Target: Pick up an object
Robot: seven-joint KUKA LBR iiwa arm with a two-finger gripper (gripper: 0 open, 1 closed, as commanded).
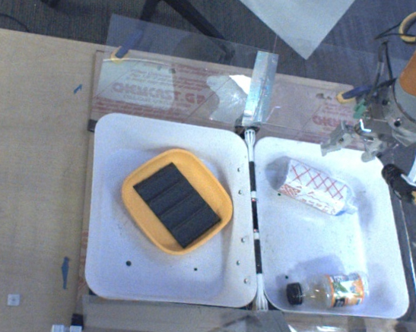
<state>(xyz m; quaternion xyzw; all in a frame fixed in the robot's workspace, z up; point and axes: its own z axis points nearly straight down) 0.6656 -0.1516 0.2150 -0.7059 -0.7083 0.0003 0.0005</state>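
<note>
**Hand poised over the right bin's far edge**

The hand (352, 139) hangs with fingers spread and nothing between them above the right bin (396, 299). Near it lies a red-and-white wrapped packet (314, 187); a small bottle (327, 289) lies at the near side. The left bin (95, 261) holds a yellow tray with a black insert (176, 200).

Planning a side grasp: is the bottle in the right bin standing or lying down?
Lying down: the bottle rests on its side on the right bin floor, black cap pointing left.
</note>
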